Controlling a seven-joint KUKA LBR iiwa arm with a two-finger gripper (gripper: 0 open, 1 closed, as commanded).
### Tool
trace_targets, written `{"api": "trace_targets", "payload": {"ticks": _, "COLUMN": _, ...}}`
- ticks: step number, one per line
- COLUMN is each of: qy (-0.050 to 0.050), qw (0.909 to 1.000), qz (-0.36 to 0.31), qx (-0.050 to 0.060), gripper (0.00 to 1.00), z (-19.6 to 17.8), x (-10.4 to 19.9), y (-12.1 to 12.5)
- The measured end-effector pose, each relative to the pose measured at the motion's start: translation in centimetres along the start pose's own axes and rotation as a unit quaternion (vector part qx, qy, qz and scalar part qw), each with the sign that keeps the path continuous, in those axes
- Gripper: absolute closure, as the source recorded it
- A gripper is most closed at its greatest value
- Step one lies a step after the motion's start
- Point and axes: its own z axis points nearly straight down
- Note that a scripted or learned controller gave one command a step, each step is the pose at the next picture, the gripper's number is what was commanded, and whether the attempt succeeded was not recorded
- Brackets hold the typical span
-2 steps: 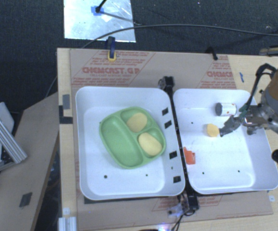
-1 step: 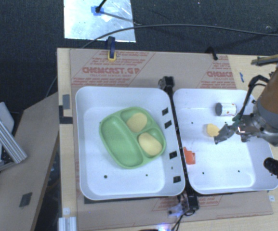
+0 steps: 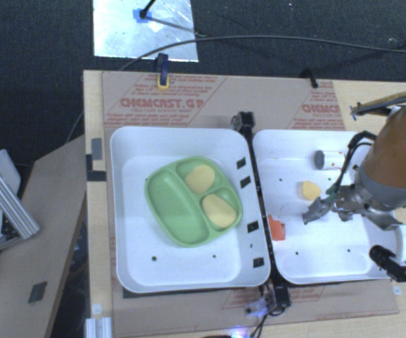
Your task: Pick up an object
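In the right bin (image 3: pixel 294 263) lie a small yellow object (image 3: pixel 310 189), a small orange-red object (image 3: pixel 276 229) near the divider, and a grey cylinder (image 3: pixel 319 159) toward the back. My gripper (image 3: pixel 315 213) hangs low over the right bin, just below the yellow object and right of the orange-red one. Nothing shows between its fingers. The arm's orange and grey body fills the bin's right side and hides what lies beneath it.
The left bin (image 3: pixel 136 259) holds a green divided plate (image 3: pixel 167 203) with two yellow food pieces (image 3: pixel 201 178) (image 3: pixel 219 210) in its right compartments. Black clips line the divider (image 3: pixel 253 189) between the bins. Cardboard lies under both bins.
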Motion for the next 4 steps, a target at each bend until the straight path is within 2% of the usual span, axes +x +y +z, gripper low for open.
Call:
{"api": "trace_targets", "payload": {"ticks": 1, "qy": 0.0, "qw": 1.0, "qz": 0.0, "qx": 0.0, "gripper": 0.0, "z": 6.1, "x": -0.5, "y": 0.2}}
{"api": "trace_targets", "payload": {"ticks": 2, "qy": -0.001, "qw": 1.0, "qz": 0.0, "qx": -0.003, "gripper": 1.0, "z": 4.7, "x": -0.6, "y": 0.4}}
{"api": "trace_targets", "payload": {"ticks": 4, "qy": -0.001, "qw": 1.0, "qz": -0.002, "qx": -0.005, "gripper": 1.0, "z": -4.2, "x": -0.9, "y": 1.3}}
